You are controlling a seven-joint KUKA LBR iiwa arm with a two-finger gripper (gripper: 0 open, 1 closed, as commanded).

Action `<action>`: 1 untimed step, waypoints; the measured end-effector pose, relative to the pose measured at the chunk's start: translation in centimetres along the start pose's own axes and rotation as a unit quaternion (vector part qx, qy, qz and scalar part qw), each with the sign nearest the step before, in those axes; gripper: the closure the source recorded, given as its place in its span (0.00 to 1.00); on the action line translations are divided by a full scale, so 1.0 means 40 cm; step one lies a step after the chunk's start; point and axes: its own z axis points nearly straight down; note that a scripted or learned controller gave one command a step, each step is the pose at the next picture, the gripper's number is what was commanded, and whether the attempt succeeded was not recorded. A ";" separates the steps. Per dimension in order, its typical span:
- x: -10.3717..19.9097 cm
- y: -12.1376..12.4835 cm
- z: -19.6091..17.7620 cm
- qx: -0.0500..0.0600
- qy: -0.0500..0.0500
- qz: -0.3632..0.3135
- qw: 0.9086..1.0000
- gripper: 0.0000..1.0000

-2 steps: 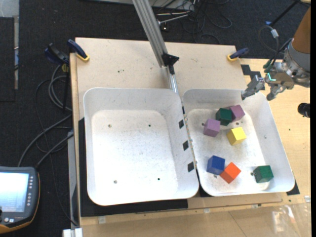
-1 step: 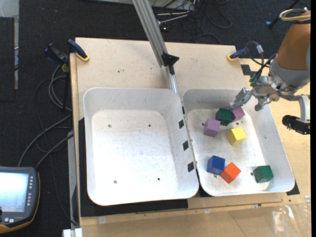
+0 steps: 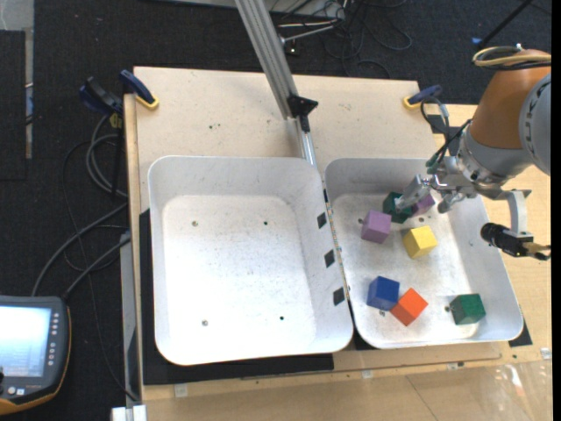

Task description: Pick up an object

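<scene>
- Camera view: gripper (image 3: 410,202) low in right bin (image 3: 491,261), near its far edge; grip state impossible to tell.
- Dark green block (image 3: 400,207) and small purple piece (image 3: 424,203) right at gripper tips.

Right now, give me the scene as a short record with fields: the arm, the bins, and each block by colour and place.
arm: reaches in from the right, gripper low over the right bin's far part
right bin: holds all the blocks
left bin: white, speckled floor
purple block: nearest the gripper, toward the divider
yellow block: just below the gripper
blue block: near edge, touching the orange one
orange block: near edge
green block: near right corner
</scene>
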 end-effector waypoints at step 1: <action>-0.002 0.015 0.051 -0.011 -0.002 -0.001 1.000 0.00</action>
